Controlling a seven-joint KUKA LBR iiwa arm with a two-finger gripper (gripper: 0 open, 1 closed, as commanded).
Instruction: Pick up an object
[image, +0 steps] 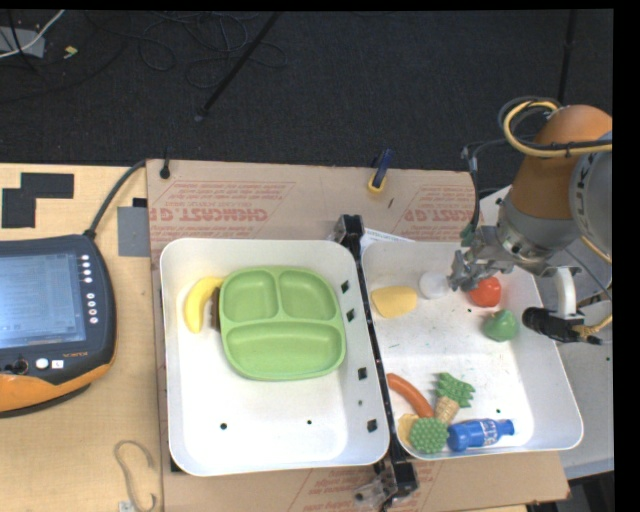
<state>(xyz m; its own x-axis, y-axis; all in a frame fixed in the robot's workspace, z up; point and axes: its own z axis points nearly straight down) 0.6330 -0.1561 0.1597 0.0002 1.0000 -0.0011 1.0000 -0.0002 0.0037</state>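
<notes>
Camera view: red tomato (486, 292) lies just beside pincer (466, 275).

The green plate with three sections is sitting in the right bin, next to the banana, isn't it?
Not quite. The camera view shows the green plate in the left bin, not the right one. The rest is right: it has three sections, and the banana lies next to it.
</notes>
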